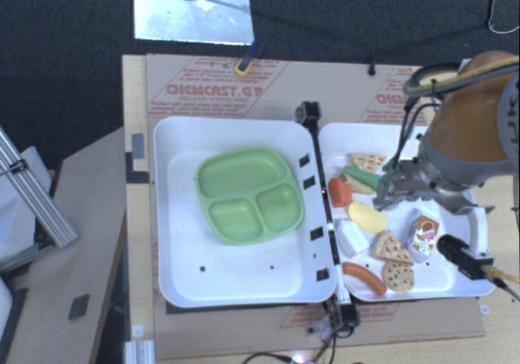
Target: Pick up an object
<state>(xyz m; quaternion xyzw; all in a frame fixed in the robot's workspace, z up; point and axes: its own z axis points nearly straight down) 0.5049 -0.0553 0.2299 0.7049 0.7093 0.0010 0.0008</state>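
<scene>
Low over the right bin (467, 285) hangs the gripper (390, 192), under the grey arm (471, 123) that reaches in from the right, and I cannot tell if it is wide or narrow, because the metal parts are dark and blurred together. Nothing that I can see is held in it. Just beside it, to the left, lie a green piece (361, 177) and a red piece (340, 191) of toy food, and a little farther up a pizza slice (367, 162). Directly below the gripper is a yellow piece (368, 217), very near to it. Farther down from the gripper are a second pizza slice (392, 248), a small printed carton (424, 237), a round cookie (397, 276) and a sausage (364, 278). Well apart to the left of the gripper, in the left bin (175, 273), rests a green divided plate (249, 194) with three compartments. Both bins stand on a worktop (211, 82) covered with printed board.
</scene>
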